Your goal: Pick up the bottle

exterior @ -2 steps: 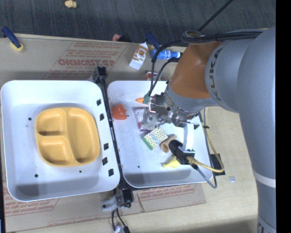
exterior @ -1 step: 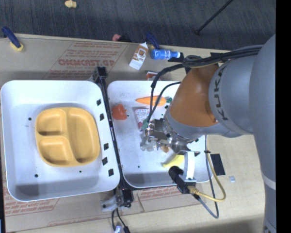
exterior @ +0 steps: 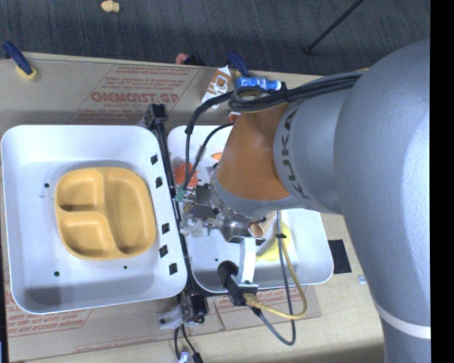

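My gripper (exterior: 212,219) is low inside the right bin (exterior: 318,267), close to its left wall, under the orange wrist band (exterior: 250,157). The grey arm covers most of this bin and hides what lies beneath it. A small orange object (exterior: 183,175) peeks out by the bin's left wall, just above the gripper. A pale yellow object (exterior: 271,246) shows at the gripper's right, partly under the arm. I cannot tell which of these, if either, is the bottle.
The left bin (exterior: 23,203) holds a yellow divided plate (exterior: 104,210). A black bracket strip (exterior: 166,195) runs between the two bins. Cables, one yellow (exterior: 284,312), hang over the right bin's front edge. Blue clamps (exterior: 19,59) grip the cardboard at the back.
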`<state>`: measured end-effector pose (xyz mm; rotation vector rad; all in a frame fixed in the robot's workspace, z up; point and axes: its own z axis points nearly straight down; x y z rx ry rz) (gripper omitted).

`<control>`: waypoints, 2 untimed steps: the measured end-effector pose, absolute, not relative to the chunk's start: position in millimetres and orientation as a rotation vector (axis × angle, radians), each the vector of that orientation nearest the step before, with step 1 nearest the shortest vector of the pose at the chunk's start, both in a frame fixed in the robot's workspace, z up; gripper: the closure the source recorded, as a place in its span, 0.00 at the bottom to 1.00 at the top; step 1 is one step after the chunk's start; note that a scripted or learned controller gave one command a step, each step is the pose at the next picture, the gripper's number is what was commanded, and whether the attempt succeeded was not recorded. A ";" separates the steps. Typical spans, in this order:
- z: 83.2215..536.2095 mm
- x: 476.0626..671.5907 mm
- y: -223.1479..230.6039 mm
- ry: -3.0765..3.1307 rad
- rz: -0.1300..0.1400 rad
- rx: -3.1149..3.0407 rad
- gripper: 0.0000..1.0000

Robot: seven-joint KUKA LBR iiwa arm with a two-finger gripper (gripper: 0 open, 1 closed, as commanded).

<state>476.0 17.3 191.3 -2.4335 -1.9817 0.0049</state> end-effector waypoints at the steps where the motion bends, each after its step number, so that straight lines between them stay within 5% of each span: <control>1: 138.8 475.6 -116.5 -2.183 0.004 -2.254 1.00; 2: 171.4 480.0 -195.2 -2.490 0.002 -1.914 1.00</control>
